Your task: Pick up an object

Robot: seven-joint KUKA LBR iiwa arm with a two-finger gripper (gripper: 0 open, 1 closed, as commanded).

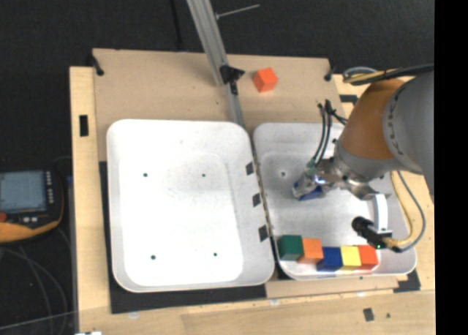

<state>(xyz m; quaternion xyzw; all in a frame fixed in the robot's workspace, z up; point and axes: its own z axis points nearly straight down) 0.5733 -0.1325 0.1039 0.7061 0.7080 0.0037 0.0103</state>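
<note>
camera view: hand [307, 186] low in right bin [292, 143], finger state unclear

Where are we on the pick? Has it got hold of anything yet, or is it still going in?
Done: the arm has reached into the right bin. In hand: the gripper sits low over the bin floor, apart from the blocks; I can't tell if it holds anything. Left: the green block, orange block, blue block, yellow block and red-orange block lie in a row along the near wall, none lifted.
</note>
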